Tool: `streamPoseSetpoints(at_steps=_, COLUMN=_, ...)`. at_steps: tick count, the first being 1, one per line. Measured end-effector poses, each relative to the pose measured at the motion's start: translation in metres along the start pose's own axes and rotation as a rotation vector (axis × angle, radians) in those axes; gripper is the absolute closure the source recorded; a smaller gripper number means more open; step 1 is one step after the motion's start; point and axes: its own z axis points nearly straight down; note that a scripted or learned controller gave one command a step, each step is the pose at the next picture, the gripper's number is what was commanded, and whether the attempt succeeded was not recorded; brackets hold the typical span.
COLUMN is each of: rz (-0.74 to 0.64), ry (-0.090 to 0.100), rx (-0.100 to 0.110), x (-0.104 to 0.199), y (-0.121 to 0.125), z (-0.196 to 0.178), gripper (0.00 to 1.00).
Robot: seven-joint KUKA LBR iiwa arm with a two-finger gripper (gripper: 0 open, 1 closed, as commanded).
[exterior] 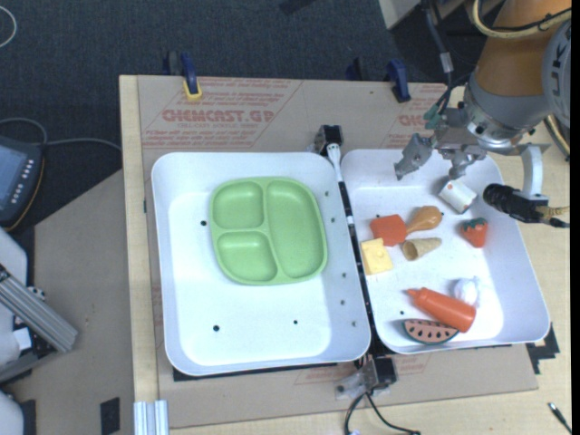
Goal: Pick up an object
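Toy food litters the right bin (530, 284); fingers (412, 159) spread open above.

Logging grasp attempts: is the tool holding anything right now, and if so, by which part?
Nothing is held. The tool hangs open above the far end of the right bin, its fingers spread, with nothing between them. The toys lie on the bin floor.

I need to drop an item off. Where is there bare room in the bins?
Left bin: bare floor surrounds the green divided plate, widest along the front. Right bin: crowded mid-floor around the cheese wedge, ketchup bottle and watermelon slice.
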Motion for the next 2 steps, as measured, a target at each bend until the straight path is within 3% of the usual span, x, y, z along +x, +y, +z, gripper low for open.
streamPoseSetpoints(at_steps=1, rz=-0.002, ry=-0.001, rx=-0.015, x=0.0, y=0.002, z=-0.009, gripper=0.0)
streamPoseSetpoints(at_steps=2, rz=-0.001, ry=-0.001, rx=-0.008, x=0.0, y=0.0, z=0.055, gripper=0.0)
